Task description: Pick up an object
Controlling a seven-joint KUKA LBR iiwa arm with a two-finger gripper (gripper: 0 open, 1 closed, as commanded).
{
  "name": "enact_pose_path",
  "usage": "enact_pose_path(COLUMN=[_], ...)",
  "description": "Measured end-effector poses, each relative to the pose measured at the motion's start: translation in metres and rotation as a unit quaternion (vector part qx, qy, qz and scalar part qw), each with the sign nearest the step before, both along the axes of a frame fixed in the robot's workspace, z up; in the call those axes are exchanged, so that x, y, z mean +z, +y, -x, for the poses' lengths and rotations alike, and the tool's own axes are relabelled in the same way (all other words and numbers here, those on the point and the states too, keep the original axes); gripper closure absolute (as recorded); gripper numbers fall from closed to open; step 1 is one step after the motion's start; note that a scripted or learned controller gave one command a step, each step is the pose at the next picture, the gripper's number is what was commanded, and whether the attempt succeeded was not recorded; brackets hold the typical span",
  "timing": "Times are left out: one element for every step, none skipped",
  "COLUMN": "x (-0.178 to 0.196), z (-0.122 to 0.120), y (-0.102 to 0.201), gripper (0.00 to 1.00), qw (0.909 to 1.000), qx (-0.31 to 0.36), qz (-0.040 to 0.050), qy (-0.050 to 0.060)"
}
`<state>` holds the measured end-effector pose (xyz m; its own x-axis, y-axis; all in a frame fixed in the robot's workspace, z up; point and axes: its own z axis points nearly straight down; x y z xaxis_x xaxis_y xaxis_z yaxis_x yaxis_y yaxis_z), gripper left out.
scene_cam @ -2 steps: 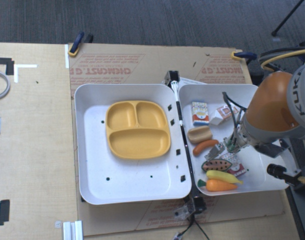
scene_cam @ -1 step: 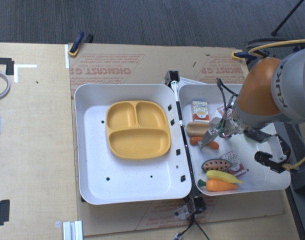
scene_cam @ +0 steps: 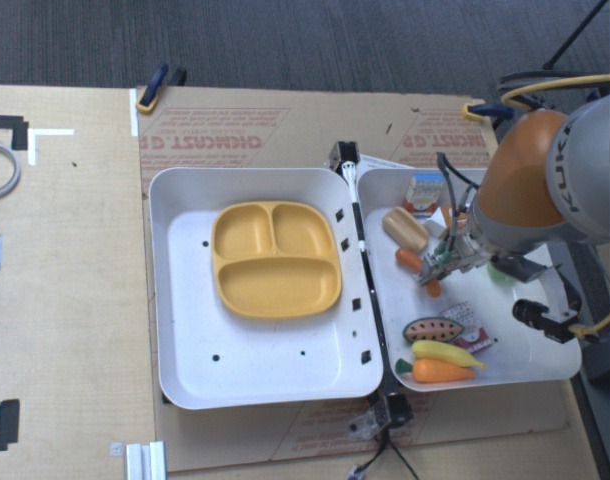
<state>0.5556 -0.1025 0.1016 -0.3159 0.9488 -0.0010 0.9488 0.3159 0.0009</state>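
My gripper (scene_cam: 437, 266) is low in the right bin (scene_cam: 545, 363), near its left middle. It hangs over a small orange-red piece (scene_cam: 409, 259) that sticks out to its left, and another orange bit (scene_cam: 433, 288) shows just below it. A tan bread roll (scene_cam: 405, 228) lies just up and left of the gripper. Whether anything is gripped is hidden by the wrist.
The left bin (scene_cam: 185, 348) holds a yellow divided plate (scene_cam: 276, 258). Also in the right bin are a small carton (scene_cam: 423, 193) at the back, a brown spotted oval (scene_cam: 433, 330), a yellow piece (scene_cam: 445, 352), an orange carrot (scene_cam: 440, 370), a printed packet (scene_cam: 467, 318) and a green item (scene_cam: 500, 273).
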Motion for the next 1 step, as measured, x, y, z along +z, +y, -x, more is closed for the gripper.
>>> enact_pose_path(x=[0.0909], z=[-0.0033], y=[0.0565], gripper=[1.0], qw=[0.9983], qx=[0.058], qz=[0.0001], qy=[-0.001])
